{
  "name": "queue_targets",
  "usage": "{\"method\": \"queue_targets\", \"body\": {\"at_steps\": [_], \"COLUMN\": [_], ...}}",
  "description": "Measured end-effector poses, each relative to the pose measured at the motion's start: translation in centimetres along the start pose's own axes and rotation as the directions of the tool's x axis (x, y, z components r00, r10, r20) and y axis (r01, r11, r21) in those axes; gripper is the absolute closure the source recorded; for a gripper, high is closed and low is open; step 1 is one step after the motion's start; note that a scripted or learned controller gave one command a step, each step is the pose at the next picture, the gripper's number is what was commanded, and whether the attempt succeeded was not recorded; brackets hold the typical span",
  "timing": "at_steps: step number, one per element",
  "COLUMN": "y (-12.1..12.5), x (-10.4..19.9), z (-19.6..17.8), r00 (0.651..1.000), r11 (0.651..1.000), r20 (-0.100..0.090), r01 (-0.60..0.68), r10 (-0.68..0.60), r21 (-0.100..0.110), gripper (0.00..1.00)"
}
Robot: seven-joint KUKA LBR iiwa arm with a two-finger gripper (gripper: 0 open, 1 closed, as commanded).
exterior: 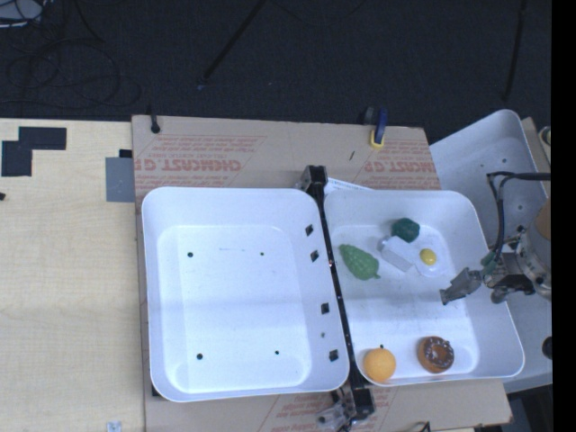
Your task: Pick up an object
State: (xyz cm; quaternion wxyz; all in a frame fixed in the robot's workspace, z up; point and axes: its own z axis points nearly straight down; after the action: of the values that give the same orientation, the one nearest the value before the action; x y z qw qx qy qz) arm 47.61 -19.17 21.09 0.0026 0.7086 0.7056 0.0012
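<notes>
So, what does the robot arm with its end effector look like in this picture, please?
The end effector at the right bin's right edge is small, dark grey metal, with one finger pointing left. Black cables loop above it. A bit of orange shows at the picture's right edge.

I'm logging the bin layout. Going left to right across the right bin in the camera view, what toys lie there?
Light green leafy toy → orange ball → dark green toy → fried egg → doughnut → claw at the right edge.
</notes>
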Motion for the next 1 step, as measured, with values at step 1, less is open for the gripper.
{"method": "queue_targets", "body": {"at_steps": [1], "y": [1.47], "x": [3.40], "z": [12.89], "r00": [1.000], "r11": [1.000], "r20": [-0.003], "r01": [0.006], "r10": [-0.006], "r21": [0.007], "gripper": [0.00]}}
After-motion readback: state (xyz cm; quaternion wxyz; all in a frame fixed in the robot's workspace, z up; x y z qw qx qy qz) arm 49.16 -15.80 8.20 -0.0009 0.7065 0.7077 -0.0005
